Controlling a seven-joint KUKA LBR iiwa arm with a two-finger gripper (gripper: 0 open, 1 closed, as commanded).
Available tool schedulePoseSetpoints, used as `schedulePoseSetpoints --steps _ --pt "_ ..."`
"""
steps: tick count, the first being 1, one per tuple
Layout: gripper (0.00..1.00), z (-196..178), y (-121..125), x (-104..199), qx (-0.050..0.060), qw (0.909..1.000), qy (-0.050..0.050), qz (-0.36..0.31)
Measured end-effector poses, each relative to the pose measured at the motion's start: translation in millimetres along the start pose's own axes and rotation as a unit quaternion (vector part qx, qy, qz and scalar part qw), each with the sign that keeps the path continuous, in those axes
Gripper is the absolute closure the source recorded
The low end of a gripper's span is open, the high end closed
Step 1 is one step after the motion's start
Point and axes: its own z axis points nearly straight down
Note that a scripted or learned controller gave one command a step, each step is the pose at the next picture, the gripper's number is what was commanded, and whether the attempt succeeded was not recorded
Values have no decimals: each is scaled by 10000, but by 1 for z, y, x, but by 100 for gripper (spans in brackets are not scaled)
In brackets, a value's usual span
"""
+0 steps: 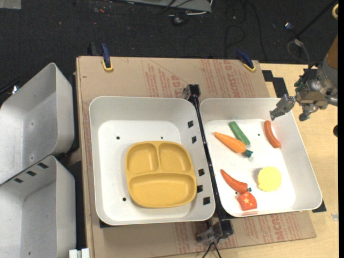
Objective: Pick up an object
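- Nearest candidate for the pick: small orange-red sausage-shaped toy (272, 134), lying lengthwise near the far right corner of the right shallow white bin (306, 168), apart from its neighbours; likely the easiest reach for that reason
- Scattered loosely over the same bin floor, none stacked, presumably so each can be grasped alone: green stick-shaped toy (238, 132) touching or just beside the orange toy carrot (231, 142); red toy chilli pepper (234, 180) just above the small red strawberry-like toy (247, 201); yellow round disc-shaped toy (269, 178) towards the near right
- Poised over the bin's far right rim, just beyond the sausage toy: two-finger gripper (294, 109); fingers spread apart, nothing between them; placed as if ready to descend, by this judgement
- Set in the middle of the left shallow white bin (102, 144): yellow three-compartment plastic tray (160, 174), nothing in its compartments; well apart from the toys
- Under both bins: brown cardboard-covered counter (150, 77), sheet clamped at its far edge
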Motion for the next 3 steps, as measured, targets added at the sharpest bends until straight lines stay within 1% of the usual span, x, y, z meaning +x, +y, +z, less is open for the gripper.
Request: schedulePoseSetpoints --steps 1,2,3 --pt "0 -7 2 1 -58 10000 -14 -16" --pt "0 56 6 0 -40 10000 -9 -8" --pt "0 102 5 8 -41 10000 -8 -20"
